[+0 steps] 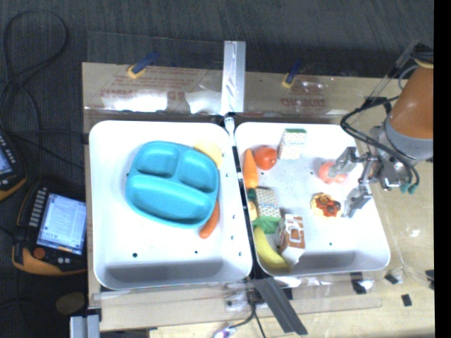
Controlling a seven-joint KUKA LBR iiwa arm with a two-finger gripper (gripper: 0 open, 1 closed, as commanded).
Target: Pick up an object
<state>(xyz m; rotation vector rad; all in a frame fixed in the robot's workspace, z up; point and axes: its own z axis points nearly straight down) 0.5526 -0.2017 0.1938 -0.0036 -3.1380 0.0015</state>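
Starting at the left bin [106, 259], we find a blue divided plate [173, 182] lying flat in its middle, with a yellow piece [209, 150] at its upper right edge and an orange carrot-like piece [210, 224] tucked against its lower right.

Across the divider, the right bin [352, 248] carries a crowded left side: a carrot [249, 169] lying along the wall, a tomato-like red ball [266, 157] touching it, a small white carton [291, 144] just beyond, and lower down a patterned packet [268, 203], a green piece [266, 223], a banana [265, 248] and a small printed box [293, 232] — all packed close.

Further right lie two pieces apart from the clutter: a pink-red item [331, 172] and a dark orange-and-red item [326, 204].

The gripper [354, 182] hangs at the bin's right side, fingers spread, one beside each of these two pieces, pinching nothing.

We judge either piece the likely target. Both look like light, hollow toy food — stiff but smooth, inclined to skid on the bin floor. A hold across the widest middle seems safest.
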